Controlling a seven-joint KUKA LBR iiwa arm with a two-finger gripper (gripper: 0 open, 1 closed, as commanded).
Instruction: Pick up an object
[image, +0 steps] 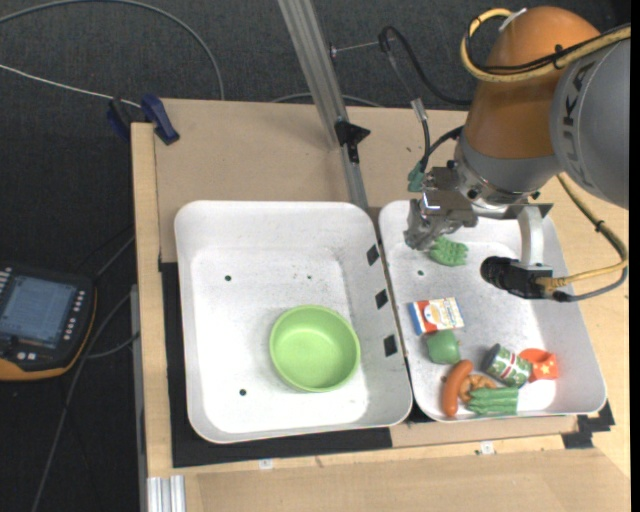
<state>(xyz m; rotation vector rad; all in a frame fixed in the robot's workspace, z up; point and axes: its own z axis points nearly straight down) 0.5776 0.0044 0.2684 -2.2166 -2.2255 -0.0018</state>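
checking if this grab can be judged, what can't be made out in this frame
- Gripper, camera view: the wrist above covers its fingers, so whether they are open or shut cannot be told.
- Light green object in the right bin: partly under the gripper, shape and contact unclear.
- Pile at the bin's near edge, around the small can: items overlap and are too small to name.
- Carton: print too small to read.

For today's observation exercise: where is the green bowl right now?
The green bowl sits in the left bin, toward its near right corner, across the divide from the small carton in the right bin.
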